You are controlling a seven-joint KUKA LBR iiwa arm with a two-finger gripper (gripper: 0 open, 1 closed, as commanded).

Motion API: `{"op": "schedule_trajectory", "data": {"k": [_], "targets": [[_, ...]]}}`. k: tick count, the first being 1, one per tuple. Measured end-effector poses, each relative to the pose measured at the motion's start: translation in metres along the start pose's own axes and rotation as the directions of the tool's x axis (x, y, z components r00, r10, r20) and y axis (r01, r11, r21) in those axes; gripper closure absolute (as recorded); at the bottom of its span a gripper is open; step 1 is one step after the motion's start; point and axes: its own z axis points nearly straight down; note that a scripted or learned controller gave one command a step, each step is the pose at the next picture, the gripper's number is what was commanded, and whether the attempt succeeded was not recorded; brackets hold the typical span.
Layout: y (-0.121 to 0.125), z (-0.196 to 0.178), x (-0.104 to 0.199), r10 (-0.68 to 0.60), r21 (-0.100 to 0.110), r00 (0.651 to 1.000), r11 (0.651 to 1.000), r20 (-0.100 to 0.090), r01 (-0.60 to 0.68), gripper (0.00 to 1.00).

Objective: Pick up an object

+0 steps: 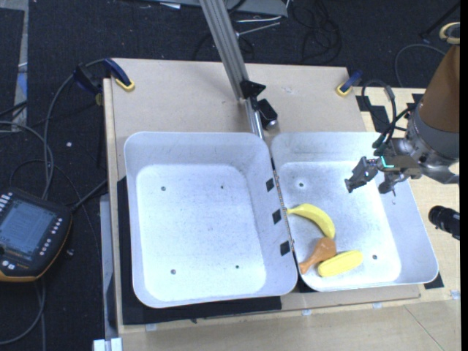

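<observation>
Three in all: found a yellow banana, an orange piece and a stubby yellow item in the right bin, bunched toward its lower left corner beside the wall shared with the left bin. Noted the orange piece touching the stubby yellow item and lying just below the banana's end. Could not tell what the orange piece was.

Saw the fingers spread apart with nothing between them, hanging over the upper right part of that bin, well apart from all three items. Saw the grey arm reaching in from the right above the desk.

Judged the pick not yet begun. Expected trouble mainly from the crowding: coming down on the orange piece or the stubby item would likely have caught both, or pushed one aside and closed on air. Rated the banana the better target, lying freer on its upper side, but feared its curve and smooth skin, which might have let it squirt out of a pinch placed off its middle. Also worried about the shared wall close by: a finger descending on that side could have struck the rim or jammed between wall and item. Reckoned a descent straight down from the present spot would have met bare bin floor.
</observation>
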Motion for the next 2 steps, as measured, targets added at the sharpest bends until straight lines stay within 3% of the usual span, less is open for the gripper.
{"op": "schedule_trajectory", "data": {"k": [1,2], "targets": [[0.000,0.000,0.000,0.000,0.000,1.000,1.000,0.000,0.000,0.00],[-0.007,0.048,-0.006,0.000,0.003,1.000,1.000,0.000,0.000,0.00]]}}
